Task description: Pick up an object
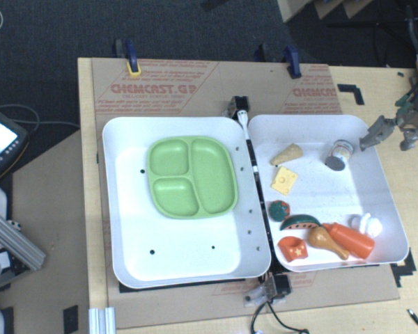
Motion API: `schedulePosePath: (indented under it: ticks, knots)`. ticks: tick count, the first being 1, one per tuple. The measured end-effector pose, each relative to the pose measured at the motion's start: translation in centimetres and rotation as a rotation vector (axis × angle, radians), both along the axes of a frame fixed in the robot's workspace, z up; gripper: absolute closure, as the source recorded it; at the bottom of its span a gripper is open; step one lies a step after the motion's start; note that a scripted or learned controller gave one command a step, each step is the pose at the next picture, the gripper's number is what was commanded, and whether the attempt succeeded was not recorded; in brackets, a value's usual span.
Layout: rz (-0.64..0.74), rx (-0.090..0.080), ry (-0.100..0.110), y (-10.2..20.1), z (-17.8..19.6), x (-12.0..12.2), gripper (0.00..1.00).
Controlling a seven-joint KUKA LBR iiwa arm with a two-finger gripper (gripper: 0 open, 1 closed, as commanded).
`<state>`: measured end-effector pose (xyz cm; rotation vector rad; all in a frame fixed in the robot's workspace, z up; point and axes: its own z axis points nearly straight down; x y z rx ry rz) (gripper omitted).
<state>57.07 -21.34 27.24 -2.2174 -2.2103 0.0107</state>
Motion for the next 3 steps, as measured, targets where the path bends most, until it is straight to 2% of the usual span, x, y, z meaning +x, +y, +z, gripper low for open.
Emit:
schedulePosePath:
  ticks: [1, 2, 3]
  knots:
    - [0.003, -0.003, -0.013, 0.1, 0.7, 0.2, 0.00]
    - [0.003, -0.001, -0.007, 0.1, -5.5, -0.3, 0.00]
    - [0.004, -0.001, -0.008, 0.3, -9.9, 0.2, 0.00]
